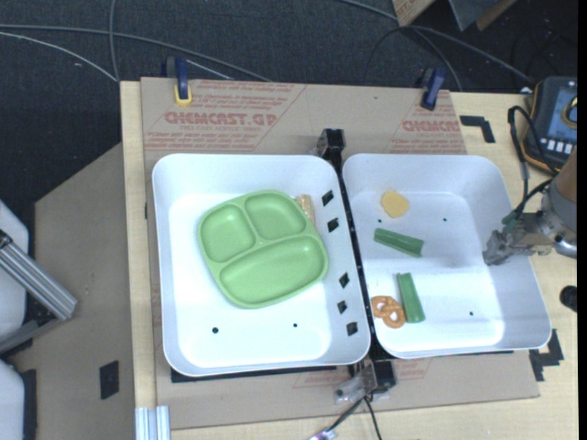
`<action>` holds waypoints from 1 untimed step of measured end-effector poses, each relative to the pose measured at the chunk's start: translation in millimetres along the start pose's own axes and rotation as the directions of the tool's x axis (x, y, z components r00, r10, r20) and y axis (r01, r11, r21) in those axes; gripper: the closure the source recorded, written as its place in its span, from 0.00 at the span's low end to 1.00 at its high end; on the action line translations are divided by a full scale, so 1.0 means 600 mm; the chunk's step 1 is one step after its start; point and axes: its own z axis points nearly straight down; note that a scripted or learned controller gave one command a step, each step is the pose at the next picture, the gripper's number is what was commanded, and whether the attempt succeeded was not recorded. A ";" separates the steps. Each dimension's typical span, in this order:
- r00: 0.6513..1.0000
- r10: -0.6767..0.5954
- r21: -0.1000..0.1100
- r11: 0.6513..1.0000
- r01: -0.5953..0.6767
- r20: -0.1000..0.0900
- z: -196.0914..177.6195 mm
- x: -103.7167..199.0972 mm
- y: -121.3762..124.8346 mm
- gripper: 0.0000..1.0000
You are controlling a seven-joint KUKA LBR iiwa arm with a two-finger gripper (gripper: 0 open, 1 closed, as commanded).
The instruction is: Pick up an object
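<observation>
The two-finger gripper [498, 246] sits at the right edge of the frame, about mid-height, over the right rim of the right-hand shallow white bin [514, 312]. It is small and grey in this view and its fingertips blur together, so I cannot tell whether they are spread or closed; nothing can be seen held between them. Behind it, the arm's wrist [550, 227] runs off toward the right edge of the frame.

In the right-hand bin, all well apart from the gripper, lie four small items. A round yellow piece [394, 203] sits toward the upper left of that bin. Below it, a short green stick-shaped piece [398, 241] lies nearly level, slightly tilted. Lower down, a second green stick-shaped piece [409, 298] lies nearly upright in the frame. Just beside its lower left end is a small orange pretzel-shaped piece [388, 311], close to or touching it.

The left-hand shallow white bin [183, 319] fills the centre left of the frame. In it rests a light green plastic divided plate [263, 247] with three compartments, turned at a slant. A small tan object [304, 208] peeks out at the plate's upper right edge.

Both bins sit on a brown cardboard-covered bench [266, 108] with red printing, held at the top of the frame by a blue and yellow clamp [182, 81] on the left and a blue clamp [431, 87] on the right.
</observation>
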 end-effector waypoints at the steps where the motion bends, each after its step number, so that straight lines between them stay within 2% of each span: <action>1: 1.000 -0.001 0.000 1.000 0.001 0.000 -0.104 0.000 0.009 1.00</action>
